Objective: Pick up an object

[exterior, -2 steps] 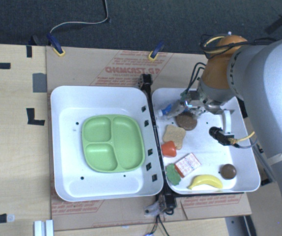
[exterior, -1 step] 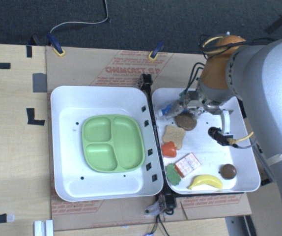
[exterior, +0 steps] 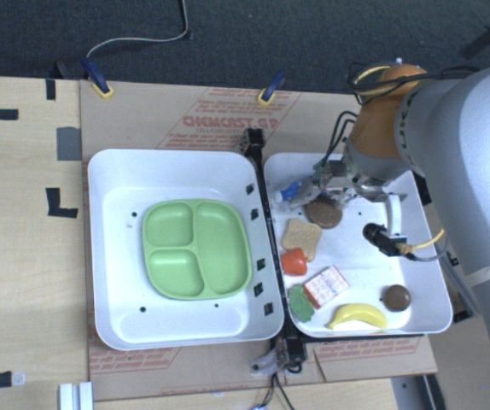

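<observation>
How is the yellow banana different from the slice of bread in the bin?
The banana is bright yellow and curved; the bread slice is pale tan and squarish. The banana lies along the right bin's near edge, beside a brown ball, while the bread slice sits nearer the middle, close to the wall between the bins. Both are toy foods lying flat in the same white bin, apart from the claw.

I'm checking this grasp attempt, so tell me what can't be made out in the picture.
- Gripper: in the camera view the wrist covers the fingertips, so their state and any hold are hidden.
- Blue object: partly under the gripper; too small to identify.
- Brown round item: top edge tucked under the gripper; contact unclear.
</observation>
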`<state>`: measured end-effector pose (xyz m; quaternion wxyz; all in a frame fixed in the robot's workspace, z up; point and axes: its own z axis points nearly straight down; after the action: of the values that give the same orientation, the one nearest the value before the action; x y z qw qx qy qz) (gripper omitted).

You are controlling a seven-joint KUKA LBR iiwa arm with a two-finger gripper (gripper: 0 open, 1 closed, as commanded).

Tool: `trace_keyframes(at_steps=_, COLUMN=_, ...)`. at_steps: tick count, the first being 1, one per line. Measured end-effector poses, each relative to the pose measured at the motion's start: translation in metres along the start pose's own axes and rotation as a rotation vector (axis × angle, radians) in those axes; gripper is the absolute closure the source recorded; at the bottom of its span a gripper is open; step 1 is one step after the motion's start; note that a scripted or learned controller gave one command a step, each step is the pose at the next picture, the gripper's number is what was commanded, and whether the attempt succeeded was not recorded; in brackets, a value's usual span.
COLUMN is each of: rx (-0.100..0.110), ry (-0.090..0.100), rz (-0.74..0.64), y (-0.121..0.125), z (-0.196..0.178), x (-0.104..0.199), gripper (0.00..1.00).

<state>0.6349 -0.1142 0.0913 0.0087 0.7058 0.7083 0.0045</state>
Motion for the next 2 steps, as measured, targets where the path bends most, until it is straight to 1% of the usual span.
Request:
trace_keyframes(at_steps=1, rx=0.003, ry=0.001, rz=0.000, y=-0.0001, z=-0.0097, x=-0.0002, gripper=1.00)
trace_keyframes(at_steps=2, rx=0.003, ry=0.001, rz=0.001, y=-0.0003, z=-0.0094, x=-0.0002, gripper=0.00)
